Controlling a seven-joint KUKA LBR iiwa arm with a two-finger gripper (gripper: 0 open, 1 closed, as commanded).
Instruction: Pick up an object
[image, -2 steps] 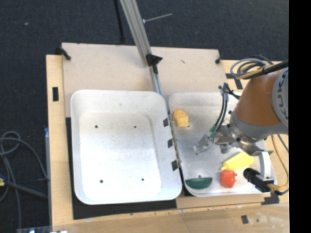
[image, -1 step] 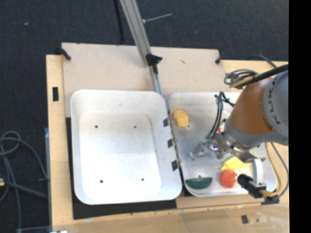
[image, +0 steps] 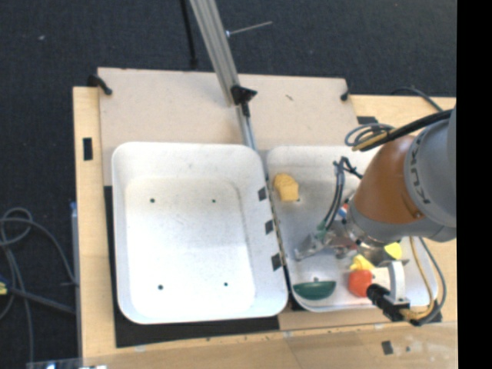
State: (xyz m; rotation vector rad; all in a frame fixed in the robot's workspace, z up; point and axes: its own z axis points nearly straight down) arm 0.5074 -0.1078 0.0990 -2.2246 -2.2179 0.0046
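Now low in the right bin (image: 307, 156), with the gripper (image: 319, 244) over bare floor, between the yellow object (image: 286, 187) and the green object (image: 315, 288). Impossible to judge how wide the jaws stand, being mostly hidden under the wrist. Could easily close on nothing, or only push the green object against the bin wall. Readable on the grey arm (image: 430, 177): part of "KUKA".

Floor: dark speckled carpet (image: 323, 29), with loose grey cables (image: 31, 241) at the left.
Bench: pale wooden tabletop (image: 91, 229) under a tan board (image: 169, 106).
Post: slanted silver aluminium rail (image: 215, 41), rising from the board.
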